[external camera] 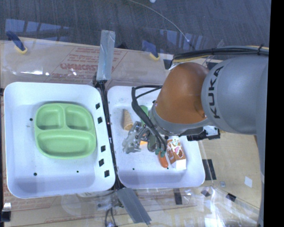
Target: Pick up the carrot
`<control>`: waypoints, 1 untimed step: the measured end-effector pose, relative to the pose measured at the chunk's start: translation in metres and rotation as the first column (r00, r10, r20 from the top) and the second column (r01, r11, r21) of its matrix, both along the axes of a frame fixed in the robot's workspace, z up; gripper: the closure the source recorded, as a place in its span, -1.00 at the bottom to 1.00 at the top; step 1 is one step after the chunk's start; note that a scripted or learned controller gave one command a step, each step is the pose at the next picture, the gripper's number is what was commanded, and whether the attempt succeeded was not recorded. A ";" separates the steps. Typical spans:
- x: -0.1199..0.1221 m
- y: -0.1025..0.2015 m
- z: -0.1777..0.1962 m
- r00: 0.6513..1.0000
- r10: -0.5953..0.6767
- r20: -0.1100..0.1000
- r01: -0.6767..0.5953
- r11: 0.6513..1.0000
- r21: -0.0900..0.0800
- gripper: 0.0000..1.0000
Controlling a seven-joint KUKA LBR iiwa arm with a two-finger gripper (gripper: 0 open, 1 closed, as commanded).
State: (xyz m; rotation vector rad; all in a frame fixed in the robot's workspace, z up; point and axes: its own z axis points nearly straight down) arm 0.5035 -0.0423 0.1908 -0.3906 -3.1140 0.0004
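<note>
Your end effector (140, 139) is down inside the right bin (153, 183), low over its floor, but you cannot tell from this angle whether it is apart, together or clamped on anything; the grey metal parts blur into one another under the orange wrist. So judge the pick as not yet done: nothing shows the carrot lifted.

The carrot (163, 160) appears to be the small orange piece lying on the bin floor just beyond the end effector toward the arm's side and a little nearer the bin's front wall. Part of it is hidden by the wrist above and by what lies against it, so its full length cannot be seen. A speck of orange also shows right at the end effector, though what it belongs to is unclear.

What is left, by this reading: get the end effector over the carrot, close on it, and raise it clear.

Mind the neighbours. A small carton (176, 151) with a printed face lies touching or just beside the carrot, on the far side from the end effector, and could be caught along with it. A tan cone-shaped item (127, 119) sits behind the end effector, near the divider. A bit of green (144, 109) peeks out under the wrist. The left bin (19, 176) holds a green divided plate (65, 130), well apart from the work.
</note>
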 end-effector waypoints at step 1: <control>0.071 0.029 0.001 0.995 0.095 0.004 -0.095 0.995 0.000 1.00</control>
